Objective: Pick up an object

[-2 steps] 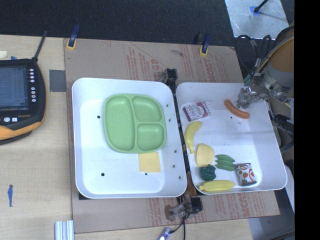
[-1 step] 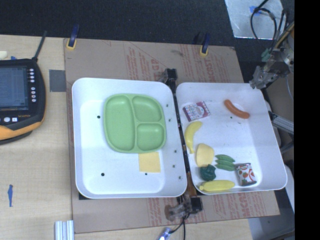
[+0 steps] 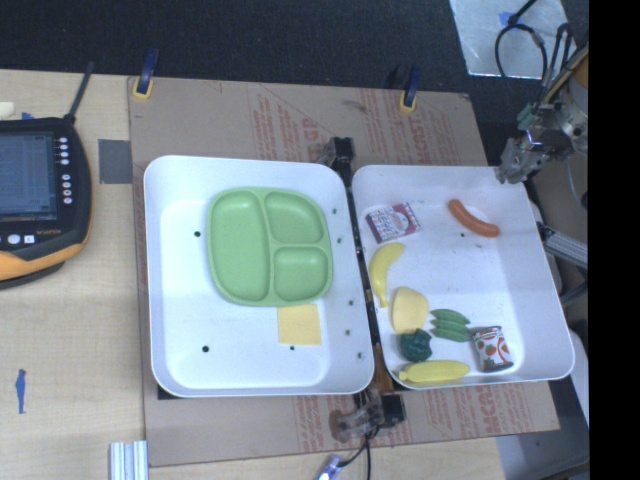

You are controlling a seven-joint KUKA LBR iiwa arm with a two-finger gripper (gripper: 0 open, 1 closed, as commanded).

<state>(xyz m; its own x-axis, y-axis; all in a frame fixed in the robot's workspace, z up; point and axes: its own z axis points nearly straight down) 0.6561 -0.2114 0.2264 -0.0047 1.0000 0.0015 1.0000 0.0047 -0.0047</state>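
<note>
A: Arm pose?

B: Gripper [image 3: 522,154] sits at the upper right, over the far right corner of the right bin [image 3: 520,298], just at its rim. Cables loop above it. Little of the arm itself is in frame. Nothing shows between the fingers; whether they are spread or pressed together I cannot tell, too small and dark.

A: Right bin contents?

B: Sausage [image 3: 472,218] lies nearest the gripper, toward the back, apart from the rest. Packet [image 3: 392,221] at back left. Banana [image 3: 384,268] below it along the left wall. Yellow block [image 3: 408,309] just under the banana. Green pods [image 3: 449,323] just right of the block. Broccoli [image 3: 416,345] touching the block's lower edge. Corn [image 3: 434,372] along the front wall. Can [image 3: 490,348] at front right, lying tilted.

A: Left bin?

B: Left bin [image 3: 180,298] holds a green tray [image 3: 268,244], three compartments, lying flat. Cheese slice [image 3: 299,324] sits just below the tray's front edge.

A: On the bench?

B: Pendant [image 3: 35,193] at far left, well apart from the bins.
</note>
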